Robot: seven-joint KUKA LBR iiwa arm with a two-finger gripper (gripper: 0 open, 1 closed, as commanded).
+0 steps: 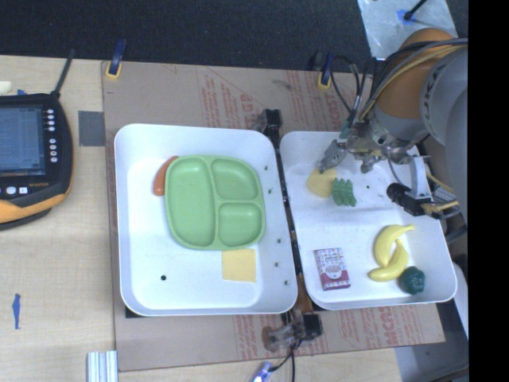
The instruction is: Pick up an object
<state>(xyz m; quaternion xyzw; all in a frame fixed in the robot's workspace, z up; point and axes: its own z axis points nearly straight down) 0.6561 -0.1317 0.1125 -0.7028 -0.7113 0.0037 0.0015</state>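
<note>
My gripper (348, 164) hangs over the far part of the right bin (362, 297), fingers spread open with nothing between them. Just below it lie a pale yellow wedge (320, 184) and a small green knobbly toy (343, 192), both apart from the fingertips. Nearer the front of the same bin are a yellow banana (390, 253), a dark green round item (412, 280) and a red packet (332, 267). In the left bin (139, 285) sit a green divided plate (215, 201), a yellow square slice (239, 265) and an orange-red item (161, 176) partly under the plate's left edge.
A tablet-like pendant with an orange case (28, 161) lies on the bench at far left. Both bins rest on a cardboard sheet (199, 86) held by clamps at its back edge. Black cables (406, 197) trail from the arm over the right bin's right rim.
</note>
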